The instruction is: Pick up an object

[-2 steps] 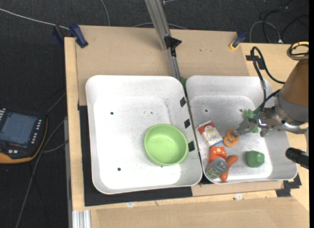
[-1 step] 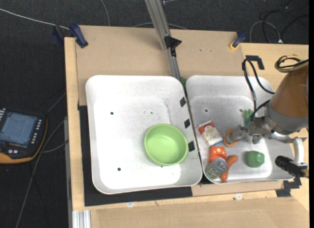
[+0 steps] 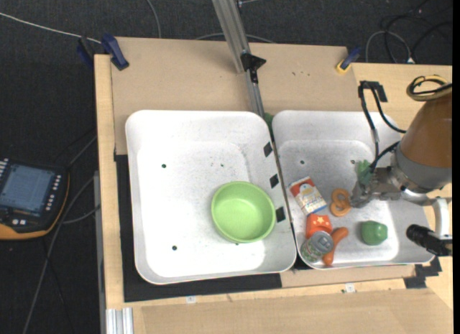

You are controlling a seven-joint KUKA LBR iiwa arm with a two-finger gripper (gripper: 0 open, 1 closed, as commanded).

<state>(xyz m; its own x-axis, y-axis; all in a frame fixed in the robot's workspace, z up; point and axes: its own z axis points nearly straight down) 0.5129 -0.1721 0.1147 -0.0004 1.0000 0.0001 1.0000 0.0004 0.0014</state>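
Note:
My gripper (image 3: 361, 190) hangs low over the right bin (image 3: 323, 135), reaching in from the right under the orange-banded wrist. Its tip is just right of a small orange ring (image 3: 340, 202) and looks close to touching it. A red-and-white carton (image 3: 307, 195) lies left of the ring. A green round fruit (image 3: 373, 233) sits toward the bin's front right. At the front lie an orange-red block (image 3: 318, 223), a clear cup (image 3: 316, 246) and an orange carrot-like piece (image 3: 333, 243). Nothing shows lifted off the bin floor.
A light green bowl (image 3: 243, 212) sits in the left bin (image 3: 180, 138) near its front right corner. A metal pole (image 3: 233, 20) slants down to the divider between the bins. Black cables (image 3: 374, 113) run behind the right bin. A handheld pendant (image 3: 29, 196) lies left of the bench.

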